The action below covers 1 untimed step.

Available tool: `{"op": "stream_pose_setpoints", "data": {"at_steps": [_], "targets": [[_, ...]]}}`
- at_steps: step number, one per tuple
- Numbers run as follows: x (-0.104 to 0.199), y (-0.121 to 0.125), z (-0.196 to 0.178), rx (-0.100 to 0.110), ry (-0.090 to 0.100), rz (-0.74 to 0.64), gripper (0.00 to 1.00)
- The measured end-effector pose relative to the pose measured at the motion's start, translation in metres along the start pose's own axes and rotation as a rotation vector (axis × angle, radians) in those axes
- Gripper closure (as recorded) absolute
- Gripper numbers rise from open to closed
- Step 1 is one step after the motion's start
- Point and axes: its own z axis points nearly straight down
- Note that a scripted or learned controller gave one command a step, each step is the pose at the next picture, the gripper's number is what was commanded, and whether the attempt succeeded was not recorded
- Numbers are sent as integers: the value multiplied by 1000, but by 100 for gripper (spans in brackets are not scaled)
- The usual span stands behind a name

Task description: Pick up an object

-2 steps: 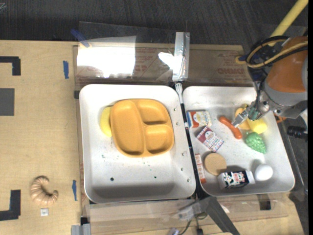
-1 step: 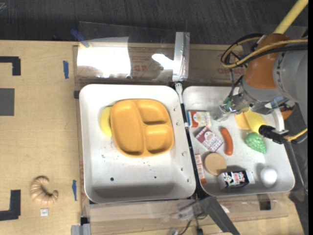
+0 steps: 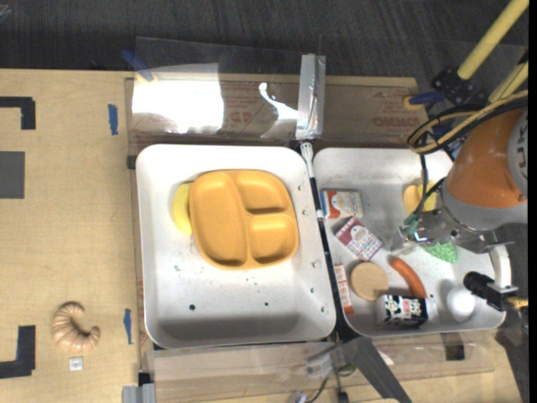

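Observation:
The right bin [image 3: 369, 162] holds several small items: a red-and-white carton [image 3: 342, 201], a pink carton [image 3: 359, 240], a round tan disc [image 3: 367, 280], an orange sausage-shaped piece [image 3: 407, 275], a black-and-white carton [image 3: 405, 309], a white egg-like object [image 3: 461, 302], a green piece [image 3: 441, 251] and a yellow piece [image 3: 412, 196]. My gripper [image 3: 417, 232] reaches down into the bin's right half, between the yellow piece and the green piece. The wrist with its orange band [image 3: 488, 168] hides part of what lies under it. I see nothing lifted from the bin.
An orange divided plate [image 3: 243, 217] lies in the left bin [image 3: 226, 309], with a yellow thing [image 3: 179, 206] showing at its left edge. A croissant-like toy [image 3: 75, 326] sits on the wooden bench at the left. Cables and a yellow pole [image 3: 495, 28] hang at the upper right.

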Motion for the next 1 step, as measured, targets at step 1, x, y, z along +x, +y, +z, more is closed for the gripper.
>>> {"op": "stream_pose_setpoints", "data": {"at_steps": [1], "targets": [[-40, -17, -46, -4, -3, -110, 100]]}}
